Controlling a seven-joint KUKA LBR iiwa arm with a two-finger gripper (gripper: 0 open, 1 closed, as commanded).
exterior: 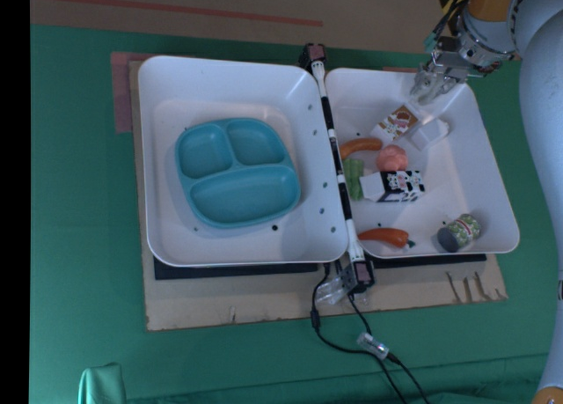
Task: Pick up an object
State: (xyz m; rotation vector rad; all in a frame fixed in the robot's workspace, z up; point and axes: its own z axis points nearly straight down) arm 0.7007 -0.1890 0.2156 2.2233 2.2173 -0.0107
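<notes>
Arm: grey, orange band above the wrist, entering from the right and reaching over the far edge of the right bin (493, 209).
Gripper (430, 87): hangs above the far part of the right bin, fingers pointing down and slightly parted; nothing between them.
Small carton (398, 121): white with orange print, just below the gripper; long axis runs diagonally, from near left to far right.
White block (429, 134): just beside the small carton, on its right.
Cow-print carton (394, 186): lies on its side mid-bin, long axis left to right.
Orange ball (392, 157): touching the far side of the cow-print carton.
Carrot (384, 236): near edge of the bin, long axis left to right.
Can (459, 232): on its side, near right corner.
Left bin (158, 209): holds a teal divided plate (236, 172).
Worktop (70, 217): green cover.
</notes>
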